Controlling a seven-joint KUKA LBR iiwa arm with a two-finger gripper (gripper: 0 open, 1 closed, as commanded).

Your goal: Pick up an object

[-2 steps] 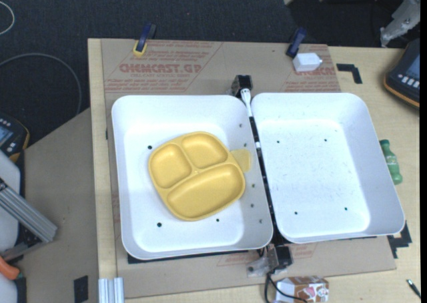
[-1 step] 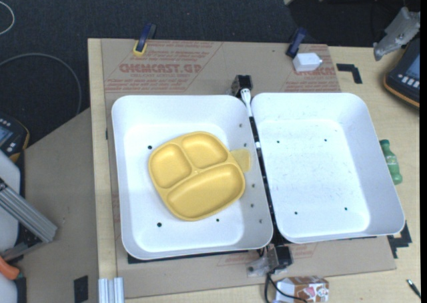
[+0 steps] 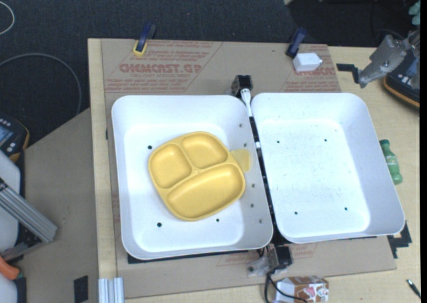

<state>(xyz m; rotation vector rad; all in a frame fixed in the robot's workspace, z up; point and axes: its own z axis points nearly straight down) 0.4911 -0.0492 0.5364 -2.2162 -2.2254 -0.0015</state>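
I'm seeing the yellow divided plate [image 3: 196, 175] lying flat in the left bin [image 3: 127, 121], ready for picking; my hand [image 3: 380, 61] is hanging off beyond the right bin [image 3: 360, 115], and I cannot tell its state

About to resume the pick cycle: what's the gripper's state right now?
Gripper: cannot be told. It sits at the view's upper right, outside the right bin, away from the yellow divided plate in the left bin.
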